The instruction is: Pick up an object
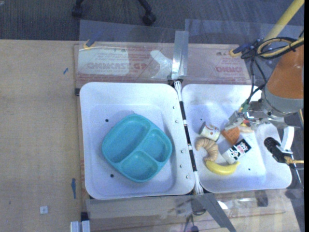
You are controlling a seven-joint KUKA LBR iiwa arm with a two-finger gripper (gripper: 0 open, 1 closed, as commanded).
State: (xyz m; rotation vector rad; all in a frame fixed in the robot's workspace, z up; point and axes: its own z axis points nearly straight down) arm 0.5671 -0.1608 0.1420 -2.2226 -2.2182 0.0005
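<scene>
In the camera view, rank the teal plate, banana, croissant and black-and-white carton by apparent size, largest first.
1. Teal plate, by far.
2. Banana and croissant look alike, so I won't rank them.
3. Black-and-white carton, slightly smaller.

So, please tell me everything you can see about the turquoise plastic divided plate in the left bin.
The turquoise plastic divided plate is a rounded-square dish, smooth and slightly glossy, with raised ridges splitting it into three compartments: one large and two smaller. It lies flat, right side up, turned at an angle to the bin walls. It rests on the floor of the left shallow white bin, toward the front. Nothing lies in it and nothing else touches it.
</scene>
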